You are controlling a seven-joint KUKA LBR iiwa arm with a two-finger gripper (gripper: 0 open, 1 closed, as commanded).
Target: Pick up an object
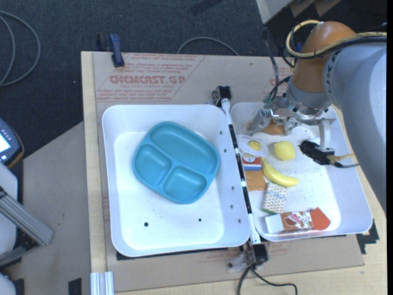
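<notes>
Red print on the brown board [153, 78] under the bins reads roughly "CHEMCAST GP", with smaller lines above and below it too fine to make out. In the right bin [350, 217] a red-and-white carton [301, 220] lies flat near the front edge, its label unreadable, and a small checked packet [274, 198] sits just behind it. A banana [280, 176] lies near the middle of this bin, a yellow lemon [284, 150] behind it, and a fried-egg toy [254, 145] by the dividing wall, next to a small white item with orange and blue marks [249, 160] (too blurred to read). The arm [344, 60] comes in from the right, and the hand [274, 119] hangs over the back left corner of the right bin, above something orange-brown [270, 128] that it partly hides; whether it grips anything cannot be told. The left bin [116, 165] holds a blue divided plate [176, 161]. A blue clamp [115, 49] sits at the desk's back edge.
</notes>
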